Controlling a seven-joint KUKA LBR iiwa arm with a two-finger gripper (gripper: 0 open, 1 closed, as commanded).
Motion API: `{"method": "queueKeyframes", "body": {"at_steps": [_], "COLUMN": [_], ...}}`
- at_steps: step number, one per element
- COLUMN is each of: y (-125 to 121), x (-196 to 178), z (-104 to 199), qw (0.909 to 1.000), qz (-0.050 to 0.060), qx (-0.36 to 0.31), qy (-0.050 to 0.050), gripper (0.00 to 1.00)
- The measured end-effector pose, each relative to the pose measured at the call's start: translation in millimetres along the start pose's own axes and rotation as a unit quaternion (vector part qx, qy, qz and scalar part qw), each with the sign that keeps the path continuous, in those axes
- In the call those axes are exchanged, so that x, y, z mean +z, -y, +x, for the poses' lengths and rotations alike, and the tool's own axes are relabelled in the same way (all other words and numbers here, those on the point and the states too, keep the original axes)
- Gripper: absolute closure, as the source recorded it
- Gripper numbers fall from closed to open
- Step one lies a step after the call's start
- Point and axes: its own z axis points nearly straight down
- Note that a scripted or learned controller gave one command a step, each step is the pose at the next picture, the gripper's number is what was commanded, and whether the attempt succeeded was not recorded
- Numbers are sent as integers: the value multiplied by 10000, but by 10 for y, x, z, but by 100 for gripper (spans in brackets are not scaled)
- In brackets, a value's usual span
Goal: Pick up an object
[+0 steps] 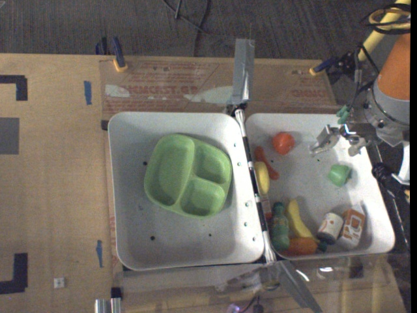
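One cam, fixed high above the worktop [52,175], looking down at a slant. Far enough back to take in both white bins: left bin [130,233] near frame centre, right bin [381,237] toward the right edge. Worktop's far edge and dark floor [293,12] run along top. Arm [394,87] enters from the right.

Green divided plate [189,175] in left bin [130,240], tilted. In right bin [374,240]: red ball [283,143], green cup [339,175], banana [298,219], green bottle [280,225], white can [330,227], orange-and-white carton [352,227]. Pincer [340,137] over right bin's far edge, above green cup, nothing between fingers, spread apart.
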Motion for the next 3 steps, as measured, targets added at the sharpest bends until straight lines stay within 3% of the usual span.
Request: {"method": "queueKeyframes", "body": {"at_steps": [1, 2, 3], "y": [-9, -9, 398], "x": [-103, -103, 1316], "z": [-2, -4, -148], "qw": [10000, 10000, 9978], "qz": [-15, -14, -6], "qx": [2, 3, -659], "qy": [2, 2, 3], "gripper": [100, 0, 0]}}
